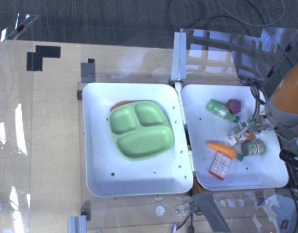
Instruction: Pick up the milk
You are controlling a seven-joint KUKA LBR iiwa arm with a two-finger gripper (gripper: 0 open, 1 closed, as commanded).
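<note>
The milk, a small red-and-white carton (220,165), lies flat near the front of the right bin (202,96). Just behind it lies an orange carrot (221,149). The gripper (252,126) hangs low over the right side of that bin, up and to the right of the carton and apart from it. It sits right above a small white-and-brown bottle (237,137) and beside a green-labelled can (254,148). The arm's orange band (289,89) rises behind it at the right edge.
A green bottle (220,109) and a purple object (234,105) lie at the back of the right bin. The left bin (97,169) holds a green divided tray (140,129) with something red under its far edge. A clear-walled frame (226,52) stands behind the right bin.
</note>
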